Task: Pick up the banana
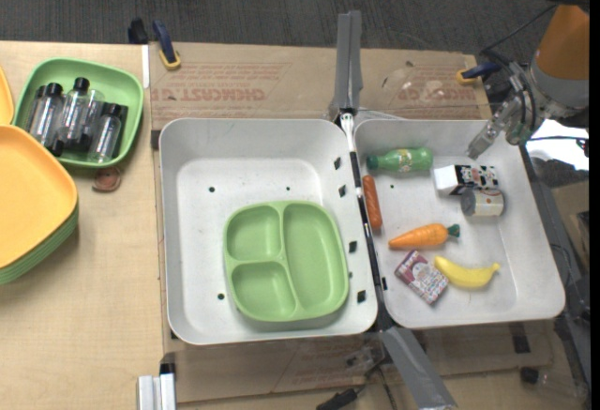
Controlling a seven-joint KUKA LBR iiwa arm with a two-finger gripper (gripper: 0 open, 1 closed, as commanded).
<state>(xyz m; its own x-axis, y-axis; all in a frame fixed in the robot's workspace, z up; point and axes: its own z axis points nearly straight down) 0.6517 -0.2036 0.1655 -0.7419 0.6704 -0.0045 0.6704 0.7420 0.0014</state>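
banana (468,273): lying flat in the right bin (525,300), down toward the near edge, curved, long axis roughly left-right. Nothing's on top of it.

gripper (494,130): hanging over the far right corner of the right bin, up by the back rim. Honestly can't tell if it's open or shut, too small and blurry at that angle. Nothing visibly in it.

banana vs gripper: well apart. Banana sits nearer the camera and a little left of the claw, with the white box (465,177) and the small can (485,203) in between.

neighbours: the red card box (422,278) is just beside the banana's left end, maybe touching. The carrot (423,235) lies just above it, apart.

open room: bare bin floor to the right of the banana and in front of it, up to the rim.

other bin stuff: green bottle (401,159) near the back, orange sausage thing (372,202) along the left wall.

left bin (187,211): green divided tray (284,260) sits in it.
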